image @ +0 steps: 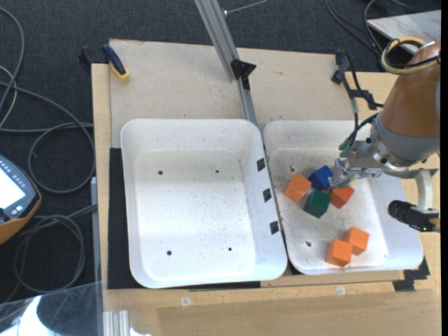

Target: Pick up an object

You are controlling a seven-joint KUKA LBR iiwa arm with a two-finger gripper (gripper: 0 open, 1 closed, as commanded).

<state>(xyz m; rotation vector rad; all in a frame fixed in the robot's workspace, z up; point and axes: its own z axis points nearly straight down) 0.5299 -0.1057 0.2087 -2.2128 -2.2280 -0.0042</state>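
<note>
Blue, green and orange blocks sit clustered in the right bin, and the claw comes down right at the edge of that cluster. We see its tip just beside the blue block and directly above the reddish-orange block, close enough that it may be touching them, though we cannot tell. Whether the claw is released or clenched is hidden from us by the arm's grey wrist and orange band, and we see no block lifted off the bin floor.

The cluster has 4 pieces: the blue block, a green block touching it from below, an orange block on the left, and the reddish-orange one on the right. 2 more orange blocks lie together nearer the bin's front edge, well apart from the claw. All look like small plain cubes, some tilted. We can read no writing or labels on them. The left bin lies alongside on the bench.
</note>
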